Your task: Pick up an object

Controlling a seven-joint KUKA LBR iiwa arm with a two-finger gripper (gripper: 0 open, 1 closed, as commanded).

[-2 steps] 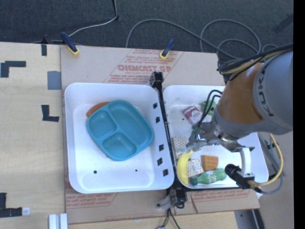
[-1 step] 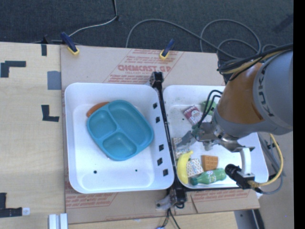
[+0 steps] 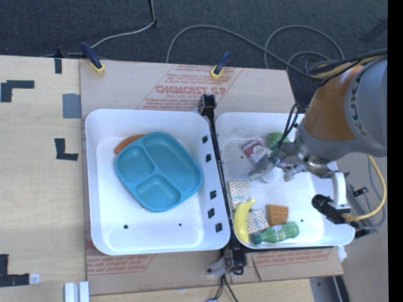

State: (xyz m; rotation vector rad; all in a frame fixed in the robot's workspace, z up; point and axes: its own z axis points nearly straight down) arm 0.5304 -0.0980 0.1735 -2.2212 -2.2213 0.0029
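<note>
The gripper (image 3: 267, 167) hangs low in the right bin (image 3: 327, 234), and whether it grips anything cannot be told from here. The small red packet (image 3: 253, 150) lies just beside it, up and left. Nearer the front rim sit the banana (image 3: 242, 219), the cracker (image 3: 276, 214) and the green bottle (image 3: 275, 234). The blue divided plate (image 3: 158, 170) rests in the left bin (image 3: 101, 187).
</note>
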